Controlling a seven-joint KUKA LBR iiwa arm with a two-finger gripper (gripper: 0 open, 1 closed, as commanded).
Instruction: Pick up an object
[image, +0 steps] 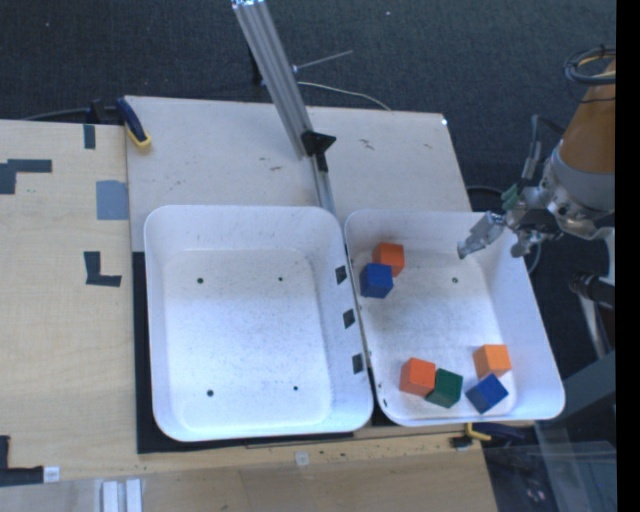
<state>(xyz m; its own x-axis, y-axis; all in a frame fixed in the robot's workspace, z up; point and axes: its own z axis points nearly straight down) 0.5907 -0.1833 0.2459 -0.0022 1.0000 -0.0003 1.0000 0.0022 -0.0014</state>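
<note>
Blocks sit loose in the shallow white right-hand bin (520, 320), free to grab; the two-finger gripper (495, 235) hovers at its far rim, apparently spread and empty.

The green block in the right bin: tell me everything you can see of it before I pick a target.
The green block is a small dark green cube, matte and solid-looking, lying tilted rather than square to the right bin. It sits near the bin's front edge, pressed against an orange block on its left. A blue block lies close on its right; whether they touch I cannot tell. The gripper is over the bin's far right rim, well away from it.
</note>
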